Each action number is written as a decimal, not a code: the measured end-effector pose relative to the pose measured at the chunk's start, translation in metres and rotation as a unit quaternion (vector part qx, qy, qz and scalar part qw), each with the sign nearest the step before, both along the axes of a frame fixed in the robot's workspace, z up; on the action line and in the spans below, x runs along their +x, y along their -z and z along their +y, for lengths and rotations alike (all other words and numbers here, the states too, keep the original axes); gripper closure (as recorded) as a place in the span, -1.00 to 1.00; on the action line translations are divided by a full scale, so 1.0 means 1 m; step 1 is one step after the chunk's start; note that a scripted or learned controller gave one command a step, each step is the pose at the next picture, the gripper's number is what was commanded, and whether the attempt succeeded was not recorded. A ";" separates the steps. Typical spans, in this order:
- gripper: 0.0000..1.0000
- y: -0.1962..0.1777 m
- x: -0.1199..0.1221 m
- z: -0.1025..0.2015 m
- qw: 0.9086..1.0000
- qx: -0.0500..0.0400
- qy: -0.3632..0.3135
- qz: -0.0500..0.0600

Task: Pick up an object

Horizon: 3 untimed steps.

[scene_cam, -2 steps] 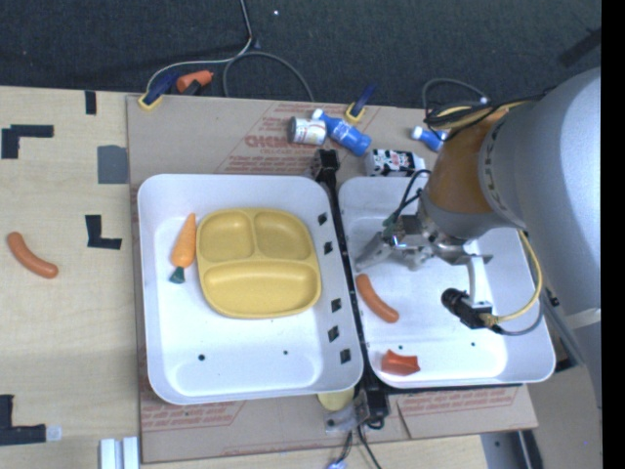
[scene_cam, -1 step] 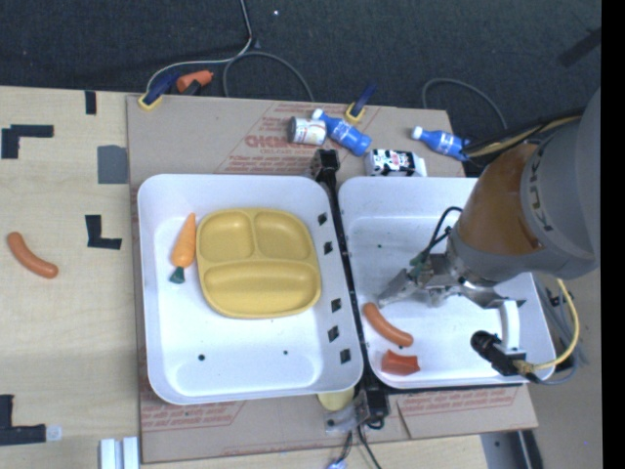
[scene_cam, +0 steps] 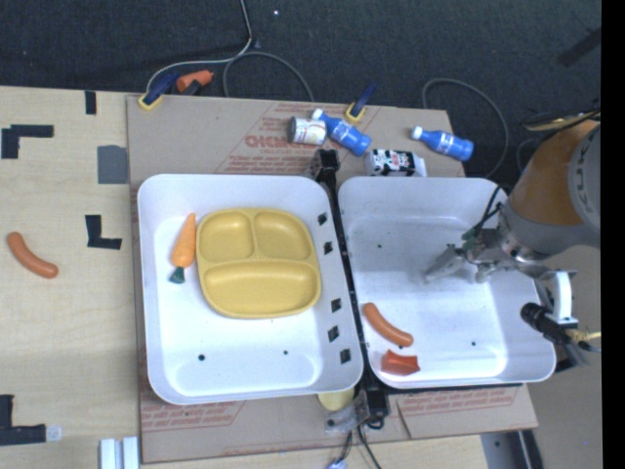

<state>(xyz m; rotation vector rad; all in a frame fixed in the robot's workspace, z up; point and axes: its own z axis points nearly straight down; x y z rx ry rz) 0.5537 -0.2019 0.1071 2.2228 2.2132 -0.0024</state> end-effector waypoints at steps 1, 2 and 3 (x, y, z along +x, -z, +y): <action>-1.00 0.022 0.050 0.077 1.000 0.001 -0.006 0.000; -1.00 0.021 0.064 0.105 1.000 0.001 -0.004 -0.001; -1.00 0.022 0.117 0.083 1.000 0.002 -0.003 -0.001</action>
